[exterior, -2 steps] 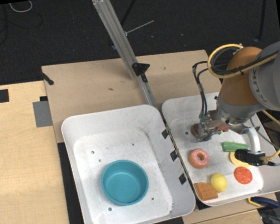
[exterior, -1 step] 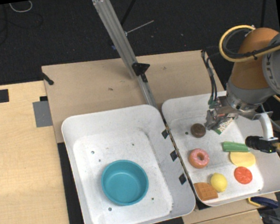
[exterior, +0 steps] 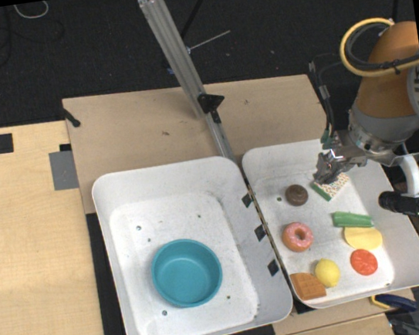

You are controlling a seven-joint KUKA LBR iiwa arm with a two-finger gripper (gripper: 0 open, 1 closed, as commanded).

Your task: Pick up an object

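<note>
1. Two shallow white plastic bins side by side on the bench: left bin (exterior: 123, 215), right bin (exterior: 411, 265).
2. In the left bin, toward its near side, a round teal plastic bowl (exterior: 186, 272), upright and alone.
3. Over the far part of the right bin, the grey arm's two-finger gripper (exterior: 333, 177), reaching in from the right beneath the orange band.
4. Right at the gripper's tip — a small flat pale card-like piece with a green edge (exterior: 332, 186), tilted; touching or pinched, cannot tell, and fingers' spread cannot be made out either.
5. Just left of that piece, a small dark brown round object (exterior: 297, 195).
6. Nearer the camera, a pink frosted toy doughnut (exterior: 298, 236); to its right a green elongated toy vegetable (exterior: 352, 219), with a yellow rounded toy piece (exterior: 363, 237) touching it below.
7. Along the near edge — an orange-brown square toy cracker (exterior: 309, 286), a yellow toy lemon (exterior: 327, 271) beside it, and a red-orange round toy fruit (exterior: 363, 261).
</note>
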